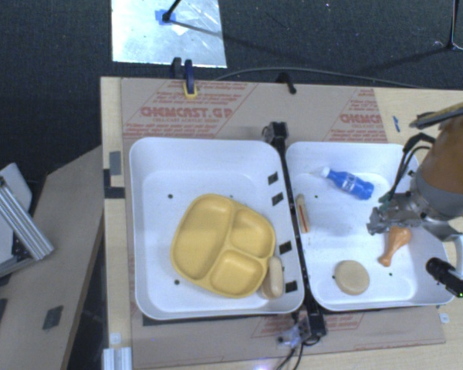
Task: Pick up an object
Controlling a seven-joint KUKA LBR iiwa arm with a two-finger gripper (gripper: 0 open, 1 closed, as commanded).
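Nothing looks lifted yet, so the pick is at most at its approach or grasping stage. The gripper (386, 220) is down in the right bin (324, 299), at its right side, with its tip touching or just above the upper end of an orange drumstick-shaped toy (394, 245) that lies tilted on the bin floor. I cannot tell how the gripper is set, nor whether it has any hold on the toy; the toy appears to rest on the floor, so I judge the lift is yet to be done.

Other candidates in the same bin: a blue bottle (349, 182) at the far side, a round tan disc (352, 277) at the near side, and a thin brown stick (302, 213) along the left wall. The left bin (150, 206) holds a yellow 3-compartment tray (222, 245) with a small beige piece (274, 277) touching its near right edge.

The arm (447, 168) comes in from the right, its wrist pointing down and leftward into the bin
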